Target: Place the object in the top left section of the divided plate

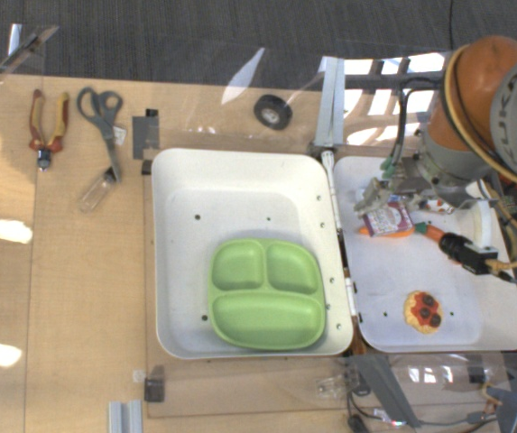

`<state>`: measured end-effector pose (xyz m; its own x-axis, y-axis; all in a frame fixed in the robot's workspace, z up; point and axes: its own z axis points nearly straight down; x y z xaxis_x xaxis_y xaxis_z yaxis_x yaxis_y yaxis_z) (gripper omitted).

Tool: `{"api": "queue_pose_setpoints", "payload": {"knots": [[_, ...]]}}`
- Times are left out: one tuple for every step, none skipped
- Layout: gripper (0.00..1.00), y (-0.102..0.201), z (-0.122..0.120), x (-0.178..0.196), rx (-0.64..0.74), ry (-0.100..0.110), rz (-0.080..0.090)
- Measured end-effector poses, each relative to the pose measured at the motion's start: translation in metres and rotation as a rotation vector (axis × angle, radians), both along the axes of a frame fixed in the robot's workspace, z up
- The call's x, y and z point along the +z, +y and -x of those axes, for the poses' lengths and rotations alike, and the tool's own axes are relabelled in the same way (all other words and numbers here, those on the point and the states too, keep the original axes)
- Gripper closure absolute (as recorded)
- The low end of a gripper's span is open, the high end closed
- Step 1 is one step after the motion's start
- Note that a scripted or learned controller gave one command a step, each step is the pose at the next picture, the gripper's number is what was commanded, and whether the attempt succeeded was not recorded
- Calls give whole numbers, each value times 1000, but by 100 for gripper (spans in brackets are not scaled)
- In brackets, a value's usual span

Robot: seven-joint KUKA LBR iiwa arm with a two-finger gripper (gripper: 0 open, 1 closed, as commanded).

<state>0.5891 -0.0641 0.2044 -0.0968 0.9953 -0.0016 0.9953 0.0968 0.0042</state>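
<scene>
Arm (497, 106): cut off at our 3 o'clock edge. Gripper (393, 192): finger state unreadable to us. Packet (387, 219) beneath it: print too small; partly covered.

My arm (497, 106) enters from the right side of the view, its grey body and orange band sitting high in the upper right. My wrist angles down and leftward, with cables and hoses running along it. My gripper (393, 192) sits low at the upper left part of the right-hand bin. Its fingertips are indistinct from this angle.
</scene>
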Motion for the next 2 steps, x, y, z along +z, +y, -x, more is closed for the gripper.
{"api": "queue_pose_setpoints", "payload": {"knots": [[100, 61, -8, -20, 27, 1, -1], [100, 135, 30, 5, 51, -1, -3]]}}
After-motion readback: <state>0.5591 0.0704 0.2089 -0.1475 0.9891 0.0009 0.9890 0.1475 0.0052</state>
